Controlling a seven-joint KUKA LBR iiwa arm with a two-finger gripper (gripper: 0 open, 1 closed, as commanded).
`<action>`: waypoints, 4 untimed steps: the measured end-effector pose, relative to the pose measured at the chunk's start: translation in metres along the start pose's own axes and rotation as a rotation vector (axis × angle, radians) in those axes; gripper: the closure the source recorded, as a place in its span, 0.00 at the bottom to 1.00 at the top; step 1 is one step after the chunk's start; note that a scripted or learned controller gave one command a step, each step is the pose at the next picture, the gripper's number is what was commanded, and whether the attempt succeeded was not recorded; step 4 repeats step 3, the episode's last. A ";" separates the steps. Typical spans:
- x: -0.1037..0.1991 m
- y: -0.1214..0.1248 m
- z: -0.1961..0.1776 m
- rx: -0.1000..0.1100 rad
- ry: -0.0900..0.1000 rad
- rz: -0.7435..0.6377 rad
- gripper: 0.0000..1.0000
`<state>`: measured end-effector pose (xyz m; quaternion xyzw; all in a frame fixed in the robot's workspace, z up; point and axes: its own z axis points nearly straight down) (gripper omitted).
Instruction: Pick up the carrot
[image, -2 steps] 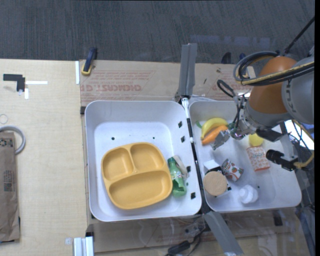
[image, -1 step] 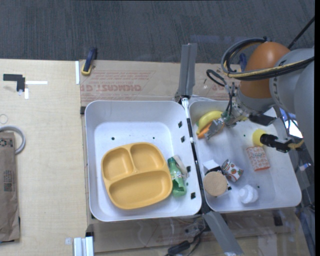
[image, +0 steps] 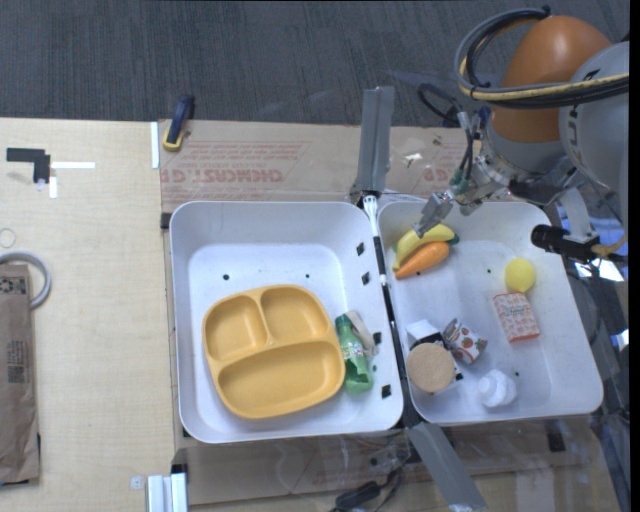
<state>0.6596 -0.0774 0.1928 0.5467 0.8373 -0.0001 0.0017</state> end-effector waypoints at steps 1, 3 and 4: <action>0.043 0.018 0.001 0.003 0.002 0.122 0.00; -0.023 -0.009 0.096 -0.001 0.002 -0.184 0.00; -0.023 -0.009 0.096 -0.001 0.002 -0.184 0.00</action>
